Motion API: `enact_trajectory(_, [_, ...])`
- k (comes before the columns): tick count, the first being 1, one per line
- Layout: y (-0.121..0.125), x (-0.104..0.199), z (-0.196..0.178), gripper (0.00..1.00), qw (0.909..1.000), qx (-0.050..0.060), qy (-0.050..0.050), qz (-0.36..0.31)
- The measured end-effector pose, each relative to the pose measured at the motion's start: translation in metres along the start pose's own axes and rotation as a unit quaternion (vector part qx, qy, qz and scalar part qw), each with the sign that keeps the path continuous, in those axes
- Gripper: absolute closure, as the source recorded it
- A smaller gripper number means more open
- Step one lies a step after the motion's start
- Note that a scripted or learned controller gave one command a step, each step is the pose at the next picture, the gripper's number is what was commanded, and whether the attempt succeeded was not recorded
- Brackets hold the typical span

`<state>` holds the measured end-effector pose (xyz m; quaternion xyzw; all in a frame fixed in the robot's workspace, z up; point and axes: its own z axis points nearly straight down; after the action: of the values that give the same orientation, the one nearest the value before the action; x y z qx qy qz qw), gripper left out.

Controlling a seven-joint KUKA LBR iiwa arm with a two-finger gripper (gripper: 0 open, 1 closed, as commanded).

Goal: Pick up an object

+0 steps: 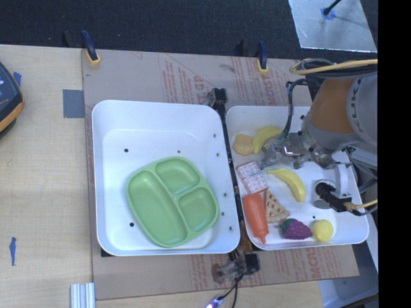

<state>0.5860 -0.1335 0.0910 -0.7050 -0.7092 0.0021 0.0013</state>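
Pale wooden bench [38,191], brown cardboard sheet [160,79], dark carpet floor [160,11], blue clamps [90,47]

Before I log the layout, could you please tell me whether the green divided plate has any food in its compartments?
Empty. The green divided plate lies flat in the left bin, with all three compartments showing bare green.

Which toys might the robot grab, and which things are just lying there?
For the job: banana, carrot, grapes, lemon, waffle slice, gripper.

Just lying about: green divided plate, blue clamps, orange-edged device.
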Motion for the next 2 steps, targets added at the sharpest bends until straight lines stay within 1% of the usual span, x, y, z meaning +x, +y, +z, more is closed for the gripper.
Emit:
enact_trajectory(1, [0.070, 0.025, -0.005, 0.00, 1.0000, 0.001, 0.000, 0.002])
enact_trajectory(2, [-0.055, 0.027, 0.000, 0.00, 1.0000, 0.000, 0.001, 0.001])
